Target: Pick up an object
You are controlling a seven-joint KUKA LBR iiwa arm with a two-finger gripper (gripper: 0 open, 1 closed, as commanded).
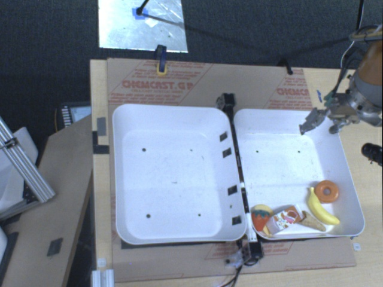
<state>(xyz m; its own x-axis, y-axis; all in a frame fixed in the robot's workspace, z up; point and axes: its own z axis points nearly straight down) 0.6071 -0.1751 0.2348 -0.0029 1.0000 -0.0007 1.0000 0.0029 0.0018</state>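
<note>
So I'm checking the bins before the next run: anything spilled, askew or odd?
Nothing spilled or damaged. The banana, orange ring, tomato-like toy and small packet are all crowded into the right bin's near corner.

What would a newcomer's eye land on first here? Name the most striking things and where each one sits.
The bright cluster in the right bin's near corner stands out first: a yellow banana, an orange ring beside it, a red and white packet and an orange-red fruit. Next comes the hand, hovering over that bin's far right edge. The left bin is a broad white basin beside it.
</note>
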